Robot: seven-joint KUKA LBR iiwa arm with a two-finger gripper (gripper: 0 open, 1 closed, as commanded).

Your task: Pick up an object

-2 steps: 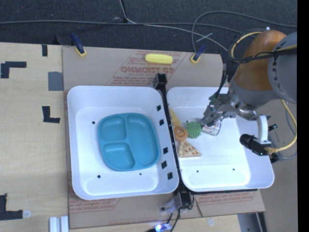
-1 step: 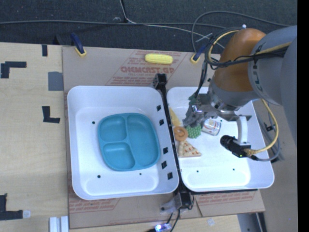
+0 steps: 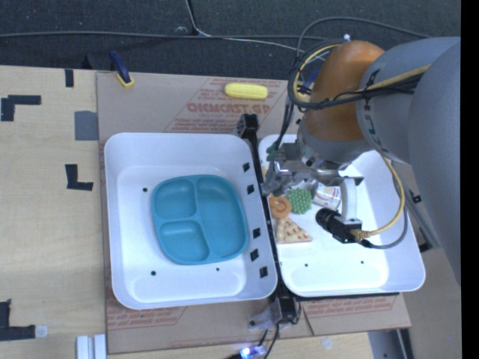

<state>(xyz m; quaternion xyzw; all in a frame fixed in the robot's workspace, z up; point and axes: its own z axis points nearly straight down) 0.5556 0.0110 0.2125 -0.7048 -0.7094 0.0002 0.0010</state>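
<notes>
While the hand (image 3: 293,188), grip unclear, crowds small toys (image 3: 290,215), a blue plate (image 3: 199,218) lies apart.

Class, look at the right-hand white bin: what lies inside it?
In the right bin lie a green studded piece, an orange ring and a tan waffle-like wedge. The arm covers the bin's upper part, so anything beneath it is hidden.
</notes>
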